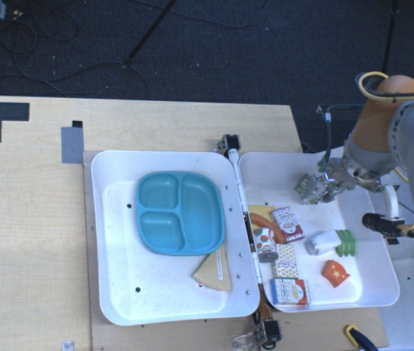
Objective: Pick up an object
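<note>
Nearest, small printed cartons (289,291) and a red block (335,273) are being left crowded in the right white bin (382,287), within the arm's reach; farther back, the metal pincer (317,189) is being hovered over bare floor, its state impossible to tell

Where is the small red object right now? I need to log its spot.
The small red object lies in the right bin, near its front right, just below the white-and-green object and right of the blue-edged packet.
</note>
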